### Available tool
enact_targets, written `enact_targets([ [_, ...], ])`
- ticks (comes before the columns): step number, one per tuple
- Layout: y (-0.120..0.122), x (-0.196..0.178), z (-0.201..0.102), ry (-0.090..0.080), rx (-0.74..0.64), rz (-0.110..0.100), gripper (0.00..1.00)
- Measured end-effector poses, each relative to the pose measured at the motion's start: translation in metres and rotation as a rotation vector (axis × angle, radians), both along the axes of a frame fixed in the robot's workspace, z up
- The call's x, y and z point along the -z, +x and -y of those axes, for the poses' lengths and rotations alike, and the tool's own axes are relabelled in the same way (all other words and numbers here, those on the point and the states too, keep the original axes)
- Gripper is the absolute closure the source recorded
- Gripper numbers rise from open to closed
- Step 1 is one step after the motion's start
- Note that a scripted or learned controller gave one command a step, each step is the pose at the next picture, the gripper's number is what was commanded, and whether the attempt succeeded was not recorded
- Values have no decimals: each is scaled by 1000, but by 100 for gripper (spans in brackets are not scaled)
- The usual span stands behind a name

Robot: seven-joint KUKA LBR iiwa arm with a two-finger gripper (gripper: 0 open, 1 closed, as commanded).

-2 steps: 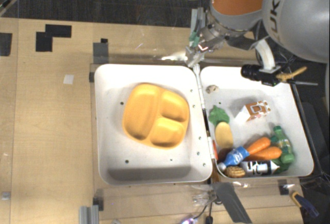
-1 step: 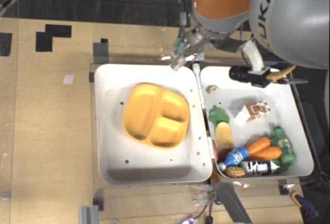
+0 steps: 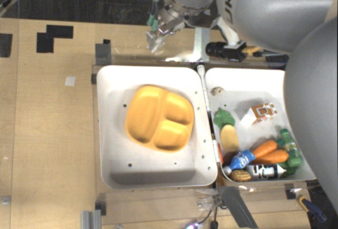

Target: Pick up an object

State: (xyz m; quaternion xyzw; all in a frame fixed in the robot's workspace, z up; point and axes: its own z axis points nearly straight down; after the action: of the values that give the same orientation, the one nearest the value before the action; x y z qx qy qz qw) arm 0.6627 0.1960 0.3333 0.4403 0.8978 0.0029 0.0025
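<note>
Camera view: two white bins, gripper [image 3: 157, 39] raised beyond the left bin's [image 3: 108, 117] far rim.
Left bin holds one yellow divided plate [image 3: 158, 117], three compartments, glossy, lying centrally. Right bin [image 3: 248, 83] holds small items crowded at its near end: two orange carrots [image 3: 266, 152], pale yellow oval piece [image 3: 229, 137], green piece [image 3: 223, 117], blue wrapper [image 3: 241, 160], small white carton [image 3: 262, 112]. Whether the jaws are apart or together cannot be told.

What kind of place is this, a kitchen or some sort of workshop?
Probably a robot test lab, not a kitchen: a big grey arm reaches over two white bins, one with a yellow tray, the other with toy carrots.
</note>
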Motion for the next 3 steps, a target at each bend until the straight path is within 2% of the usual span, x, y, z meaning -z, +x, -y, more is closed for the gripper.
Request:
enact_targets([
  [1, 1, -14, -1, 3, -3, 8, 100],
  [2, -8, 7, -25, 1, 129, -1, 100],
  [3, -7, -6, -26, 4, 126, 6, 100],
])
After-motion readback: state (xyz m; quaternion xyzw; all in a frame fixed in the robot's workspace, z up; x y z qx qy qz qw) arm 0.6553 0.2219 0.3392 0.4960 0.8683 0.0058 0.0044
